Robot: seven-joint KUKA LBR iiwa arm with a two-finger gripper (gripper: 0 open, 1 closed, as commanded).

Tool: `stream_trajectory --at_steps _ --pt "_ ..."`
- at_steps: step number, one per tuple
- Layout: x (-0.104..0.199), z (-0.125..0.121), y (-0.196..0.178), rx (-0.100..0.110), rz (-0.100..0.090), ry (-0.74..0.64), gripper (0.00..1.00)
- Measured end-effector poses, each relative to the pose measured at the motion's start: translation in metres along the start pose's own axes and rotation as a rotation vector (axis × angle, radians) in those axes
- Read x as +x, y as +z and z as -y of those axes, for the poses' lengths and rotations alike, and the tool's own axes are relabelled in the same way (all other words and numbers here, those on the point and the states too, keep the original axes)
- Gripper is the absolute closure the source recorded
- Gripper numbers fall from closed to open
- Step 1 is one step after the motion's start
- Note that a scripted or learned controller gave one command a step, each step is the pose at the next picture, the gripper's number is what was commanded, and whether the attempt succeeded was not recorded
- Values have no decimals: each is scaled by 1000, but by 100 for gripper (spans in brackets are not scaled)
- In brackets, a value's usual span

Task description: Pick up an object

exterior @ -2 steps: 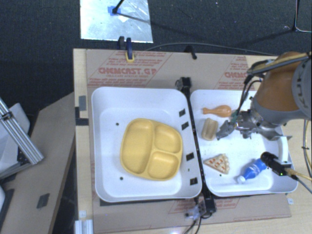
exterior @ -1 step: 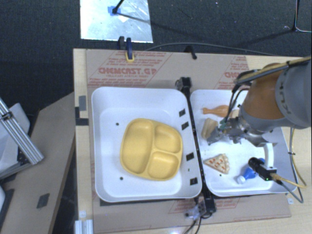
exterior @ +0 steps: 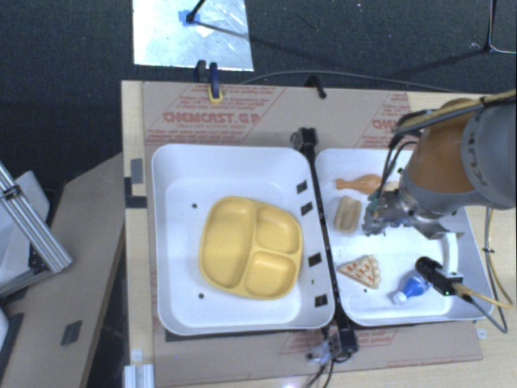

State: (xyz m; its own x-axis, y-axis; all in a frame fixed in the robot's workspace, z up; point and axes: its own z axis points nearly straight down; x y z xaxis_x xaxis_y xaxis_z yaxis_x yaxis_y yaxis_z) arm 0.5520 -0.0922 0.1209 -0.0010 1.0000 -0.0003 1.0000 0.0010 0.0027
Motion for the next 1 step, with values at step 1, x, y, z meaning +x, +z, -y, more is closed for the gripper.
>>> stream_trajectory --at_steps 1 --pt "-5 -8 -47 -4 1 -2 100"
